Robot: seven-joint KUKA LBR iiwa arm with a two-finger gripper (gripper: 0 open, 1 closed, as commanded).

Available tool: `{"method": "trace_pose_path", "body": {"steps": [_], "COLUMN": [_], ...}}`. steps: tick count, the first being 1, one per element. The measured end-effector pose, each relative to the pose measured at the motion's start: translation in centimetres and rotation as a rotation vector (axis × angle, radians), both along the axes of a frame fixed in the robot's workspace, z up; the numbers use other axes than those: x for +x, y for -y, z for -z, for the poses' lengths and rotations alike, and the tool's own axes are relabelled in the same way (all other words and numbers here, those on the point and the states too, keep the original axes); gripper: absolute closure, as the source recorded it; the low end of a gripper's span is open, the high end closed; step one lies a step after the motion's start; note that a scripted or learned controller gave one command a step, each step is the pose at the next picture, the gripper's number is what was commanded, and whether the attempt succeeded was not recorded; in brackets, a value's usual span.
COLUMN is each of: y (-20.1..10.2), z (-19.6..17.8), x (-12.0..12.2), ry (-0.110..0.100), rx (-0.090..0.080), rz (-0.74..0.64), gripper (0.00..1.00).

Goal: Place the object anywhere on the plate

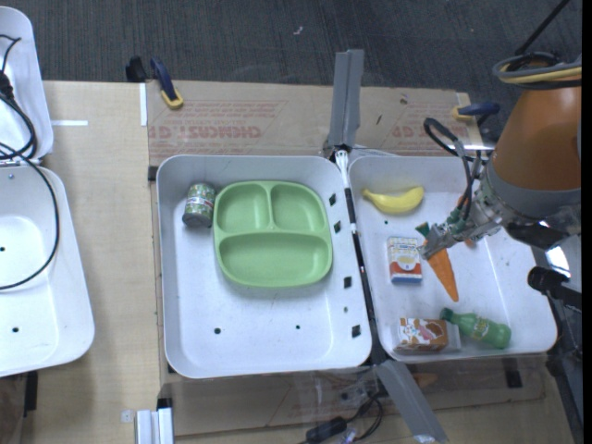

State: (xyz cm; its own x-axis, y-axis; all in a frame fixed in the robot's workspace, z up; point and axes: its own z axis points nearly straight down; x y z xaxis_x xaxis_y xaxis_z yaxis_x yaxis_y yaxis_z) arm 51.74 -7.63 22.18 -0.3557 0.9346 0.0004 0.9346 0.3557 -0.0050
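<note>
A green divided plate [273, 234] lies in the left bin [185, 322]. The right bin [518, 276] holds a banana [394, 199], a small white and red carton [404, 258], an orange carrot [446, 272], a green bottle [479, 327] and a brown packet [423, 334]. My gripper [438, 239] is low over the right bin, at the carrot's upper end and just right of the carton. The arm's bulk hides part of the bin's right side.
A small green-labelled can [198, 203] stands in the left bin, beside the plate's upper left corner. A grey divider post [347, 100] rises between the two bins. A white fixture with black cables [28, 248] sits at the far left.
</note>
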Motion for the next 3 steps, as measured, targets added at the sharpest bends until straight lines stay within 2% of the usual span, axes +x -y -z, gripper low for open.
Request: {"method": "trace_pose_path", "body": {"steps": [1,2,3], "y": [-9.0,-13.9,-13.9], "z": [1.1,3.2,3.1], "x": [4.2,7.5,7.5], "ry": [0.003,0.003,0.003], "rx": [0.000,0.000,0.000], "rz": [-0.027,-0.186,-0.186], "gripper": [1.00,1.00,0.00]}}
